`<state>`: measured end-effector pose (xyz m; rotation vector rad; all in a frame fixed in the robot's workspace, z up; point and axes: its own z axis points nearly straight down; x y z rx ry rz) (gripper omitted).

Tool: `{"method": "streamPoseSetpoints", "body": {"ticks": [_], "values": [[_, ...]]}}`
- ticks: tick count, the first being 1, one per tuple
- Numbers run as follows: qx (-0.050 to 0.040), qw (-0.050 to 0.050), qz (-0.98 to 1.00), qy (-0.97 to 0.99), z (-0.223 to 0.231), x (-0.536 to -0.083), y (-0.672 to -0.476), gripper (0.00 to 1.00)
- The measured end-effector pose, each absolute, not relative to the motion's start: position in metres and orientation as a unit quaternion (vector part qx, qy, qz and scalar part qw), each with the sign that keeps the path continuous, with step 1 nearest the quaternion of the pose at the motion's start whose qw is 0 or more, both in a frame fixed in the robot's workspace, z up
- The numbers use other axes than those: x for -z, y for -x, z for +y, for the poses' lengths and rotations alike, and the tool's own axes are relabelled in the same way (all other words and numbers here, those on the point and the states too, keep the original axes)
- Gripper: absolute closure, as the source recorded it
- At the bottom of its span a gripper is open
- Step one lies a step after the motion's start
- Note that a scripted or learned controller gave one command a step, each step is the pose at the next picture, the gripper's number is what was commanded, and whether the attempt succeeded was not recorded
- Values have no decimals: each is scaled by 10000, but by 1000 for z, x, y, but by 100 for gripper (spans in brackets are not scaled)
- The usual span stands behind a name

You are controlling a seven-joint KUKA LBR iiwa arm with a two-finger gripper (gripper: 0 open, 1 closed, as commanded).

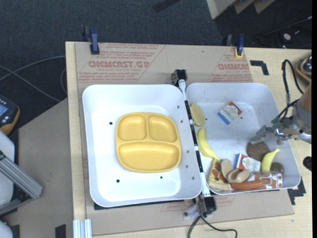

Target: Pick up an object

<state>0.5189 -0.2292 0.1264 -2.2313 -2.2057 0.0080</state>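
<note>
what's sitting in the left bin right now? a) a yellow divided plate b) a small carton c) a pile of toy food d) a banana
a: the yellow divided plate lies alone in the left bin, while the banana, the small carton and the other toy food are in the right bin.

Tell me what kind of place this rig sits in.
Probably a robotics lab grasping cell. A bench carries two clamped white bins, one holding a yellow tray, the other toy food, with the arm's claw reaching in and cables on dark carpet.
</note>
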Motion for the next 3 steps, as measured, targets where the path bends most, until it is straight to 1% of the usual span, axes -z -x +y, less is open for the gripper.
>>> {"method": "streamPoseSetpoints", "body": {"ticks": [1, 2, 3], "values": [[33, -41, -7105, 7037, -156, -177, -590, 0], [3, -14, -7083, 7059, -166, -81, -658, 0], [21, -83, -7058, 7083, -229, -206, -669, 0]]}}
